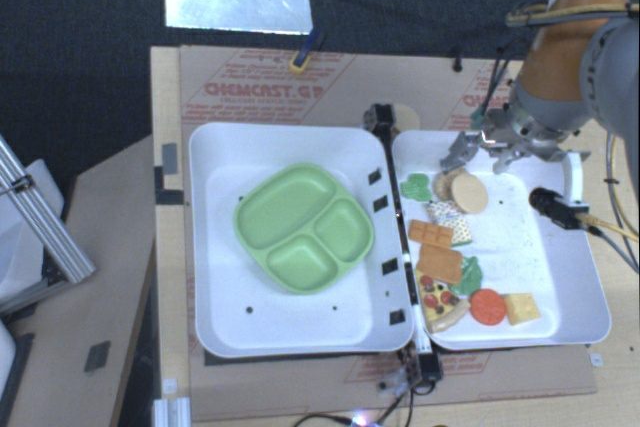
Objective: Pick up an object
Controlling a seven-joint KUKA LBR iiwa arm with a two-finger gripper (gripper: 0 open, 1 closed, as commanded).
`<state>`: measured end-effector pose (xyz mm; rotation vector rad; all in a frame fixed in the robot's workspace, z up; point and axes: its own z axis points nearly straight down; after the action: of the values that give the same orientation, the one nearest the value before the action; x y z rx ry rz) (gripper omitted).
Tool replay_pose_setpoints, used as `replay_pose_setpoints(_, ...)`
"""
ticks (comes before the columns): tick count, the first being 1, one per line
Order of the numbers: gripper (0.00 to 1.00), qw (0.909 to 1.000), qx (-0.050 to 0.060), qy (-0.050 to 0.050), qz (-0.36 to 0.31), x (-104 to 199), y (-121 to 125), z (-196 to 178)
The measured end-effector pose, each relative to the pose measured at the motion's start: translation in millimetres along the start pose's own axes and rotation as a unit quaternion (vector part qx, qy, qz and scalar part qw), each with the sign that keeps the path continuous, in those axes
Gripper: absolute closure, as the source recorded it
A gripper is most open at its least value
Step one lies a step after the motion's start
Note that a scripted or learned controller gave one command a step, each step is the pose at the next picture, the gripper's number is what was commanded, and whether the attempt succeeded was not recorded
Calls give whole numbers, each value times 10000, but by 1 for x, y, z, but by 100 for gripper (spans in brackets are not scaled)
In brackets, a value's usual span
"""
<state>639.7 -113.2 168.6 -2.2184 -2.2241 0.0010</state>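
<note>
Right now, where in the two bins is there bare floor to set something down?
Free: the right bin floor right of the food pile, and the left bin corners around the green divided plate. Crowded: the right bin's left side, pizza slice up to the round cracker under the tool.

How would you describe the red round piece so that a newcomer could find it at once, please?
Look in the right bin, where the toy food lies. Along its near edge, the red round piece sits between a pizza slice and a yellow cube. It is the only plain red disc.

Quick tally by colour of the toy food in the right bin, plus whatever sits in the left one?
Right bin:
Green pieces: 2
Tan round disc: 1
Orange crackers: 2
Pizza slice: 1
Red round: 1
Yellow block: 1
Left bin:
Green divided plate: 1
Total: 9
</note>
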Motion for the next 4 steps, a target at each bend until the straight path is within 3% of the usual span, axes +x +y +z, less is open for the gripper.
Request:
replay_pose_setpoints(1,0,10000,0,0,7,-1,4,61)
replay_pose_setpoints(2,0,10000,-70,-33,3,-3,9,74)
replay_pose_setpoints(3,100,9999,-139,-61,20,-7,12,60)
replay_pose_setpoints(4,100,10000,-30,0,-6,-7,19,15)
